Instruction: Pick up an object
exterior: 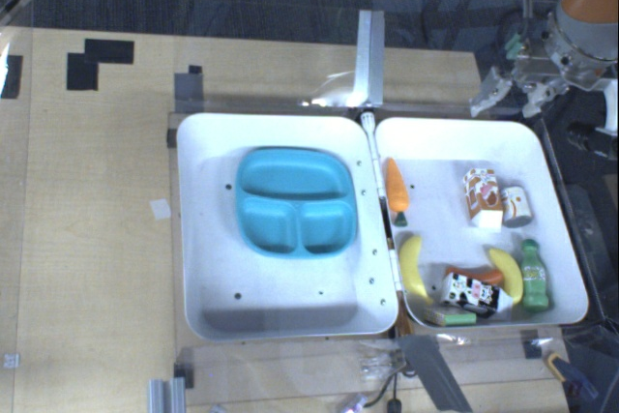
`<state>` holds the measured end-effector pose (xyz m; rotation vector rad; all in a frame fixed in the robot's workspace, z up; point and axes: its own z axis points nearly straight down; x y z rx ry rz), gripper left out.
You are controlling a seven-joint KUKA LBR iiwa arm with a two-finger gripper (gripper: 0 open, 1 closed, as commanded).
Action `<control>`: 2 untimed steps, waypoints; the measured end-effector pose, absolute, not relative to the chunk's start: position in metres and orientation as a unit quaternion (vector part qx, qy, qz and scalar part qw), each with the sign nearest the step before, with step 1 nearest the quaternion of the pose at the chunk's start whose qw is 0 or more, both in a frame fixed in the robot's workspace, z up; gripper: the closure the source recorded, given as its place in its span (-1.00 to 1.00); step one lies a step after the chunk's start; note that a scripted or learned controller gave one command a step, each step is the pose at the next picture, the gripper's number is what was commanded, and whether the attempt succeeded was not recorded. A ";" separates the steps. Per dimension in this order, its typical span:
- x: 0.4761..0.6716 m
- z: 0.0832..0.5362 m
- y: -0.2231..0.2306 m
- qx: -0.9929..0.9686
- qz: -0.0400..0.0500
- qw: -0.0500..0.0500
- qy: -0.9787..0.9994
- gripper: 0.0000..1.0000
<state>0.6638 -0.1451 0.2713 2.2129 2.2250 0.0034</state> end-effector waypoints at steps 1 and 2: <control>0.601 0.165 -0.194 0.664 0.001 0.002 0.747 -1.00; 0.605 0.090 -0.157 0.735 0.007 0.003 0.678 -1.00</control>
